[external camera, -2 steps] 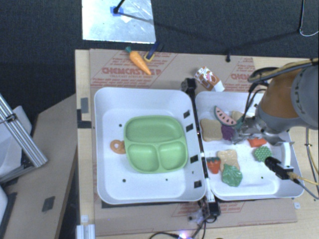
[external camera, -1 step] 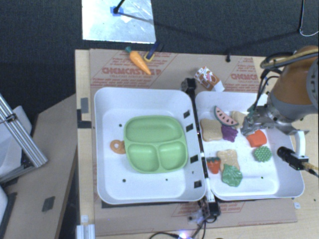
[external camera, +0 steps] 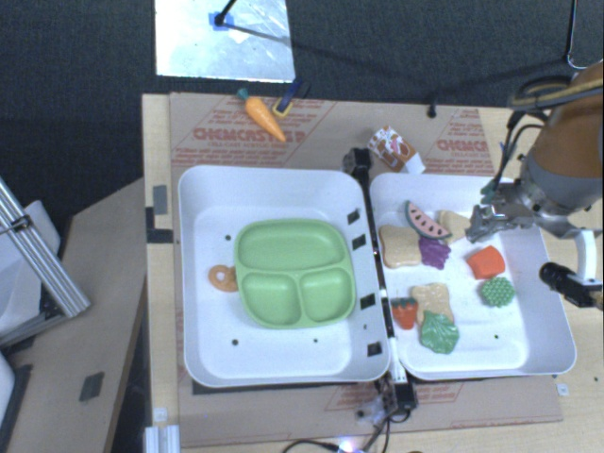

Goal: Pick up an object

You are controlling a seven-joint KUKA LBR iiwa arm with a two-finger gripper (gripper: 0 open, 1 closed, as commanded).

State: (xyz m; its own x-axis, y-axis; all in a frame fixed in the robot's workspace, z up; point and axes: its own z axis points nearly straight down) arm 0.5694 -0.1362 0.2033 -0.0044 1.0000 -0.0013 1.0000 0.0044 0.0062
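My gripper (external camera: 481, 223) hangs low over the far right part of the right bin (external camera: 547, 347), just above a red-orange pepper piece (external camera: 486, 261). A pale beige piece (external camera: 455, 223) lies right next to it on the left. Also in this bin are a watermelon slice (external camera: 425, 220), a slice of toast (external camera: 399, 246), purple grapes (external camera: 434, 251), a green broccoli head (external camera: 497, 292), a tan cracker (external camera: 432, 297), a small red tomato (external camera: 405, 313) and a green leaf (external camera: 439, 333). I see nothing held.
The left bin (external camera: 203, 215) holds a green divided plate (external camera: 291, 272) and a small brown ring (external camera: 223, 277). Behind the bins, on the cardboard, lie an orange carrot (external camera: 264, 117) and a wrapped snack (external camera: 393, 148). A foil sheet (external camera: 224, 26) lies further back.
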